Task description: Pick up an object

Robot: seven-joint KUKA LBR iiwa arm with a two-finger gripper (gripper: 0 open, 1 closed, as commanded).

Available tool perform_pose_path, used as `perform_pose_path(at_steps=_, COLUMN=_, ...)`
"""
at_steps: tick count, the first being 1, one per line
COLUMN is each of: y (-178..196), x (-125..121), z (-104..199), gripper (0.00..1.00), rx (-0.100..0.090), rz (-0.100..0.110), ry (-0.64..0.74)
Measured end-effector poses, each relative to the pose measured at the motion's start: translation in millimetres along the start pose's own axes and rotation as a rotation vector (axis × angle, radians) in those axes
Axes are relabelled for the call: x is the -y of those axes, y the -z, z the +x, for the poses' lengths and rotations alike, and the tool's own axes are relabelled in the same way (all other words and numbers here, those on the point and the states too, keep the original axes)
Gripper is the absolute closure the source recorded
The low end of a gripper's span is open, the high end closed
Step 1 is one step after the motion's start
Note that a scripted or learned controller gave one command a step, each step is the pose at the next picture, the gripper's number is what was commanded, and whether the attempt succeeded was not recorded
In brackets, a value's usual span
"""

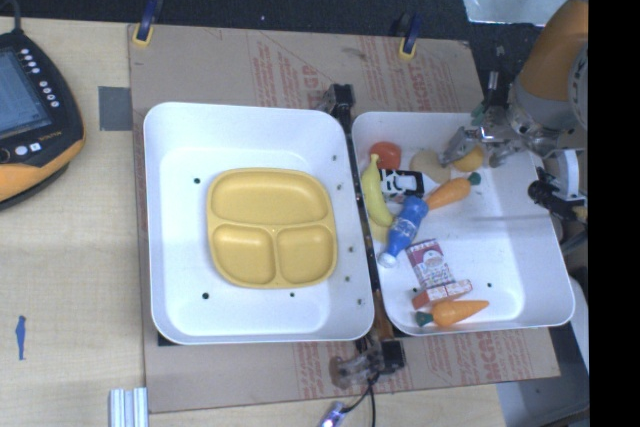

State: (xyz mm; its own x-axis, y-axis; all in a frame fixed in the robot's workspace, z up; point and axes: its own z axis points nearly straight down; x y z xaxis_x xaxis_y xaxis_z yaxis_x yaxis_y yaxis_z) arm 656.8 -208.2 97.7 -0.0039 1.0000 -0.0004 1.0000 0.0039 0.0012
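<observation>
My gripper [472, 149] hangs low over the back right of the right bin [530, 255], its fingers apart. A small yellow piece [469, 157] shows between the fingers; whether they touch it I cannot tell. Just in front of it lies an orange carrot [450, 192]. Along the bin's left side are a banana [375, 195], a red round thing [386, 155], a black-and-white item [403, 182] and a blue bottle [405, 227]. Nearer the front are a red-and-white carton [432, 267] and a second carrot [460, 312].
The left bin [180, 165] holds a yellow divided plate [272, 225]. A beige flat piece [428, 162] lies left of the gripper. A teach pendant [30, 115] rests at the bench's far left. Clamps [405, 33] pin the cardboard at the back.
</observation>
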Motion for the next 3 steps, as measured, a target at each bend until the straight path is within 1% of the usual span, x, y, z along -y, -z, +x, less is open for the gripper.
perform_pose_path(at_steps=2, y=-2.2, x=0.2, z=3.9, gripper=0.00, rx=0.001, rz=-0.001, ry=0.000)
perform_pose_path(at_steps=3, y=-2.6, x=-1.3, z=-3.2, gripper=0.00, rx=0.000, rz=-0.002, ry=-0.001)
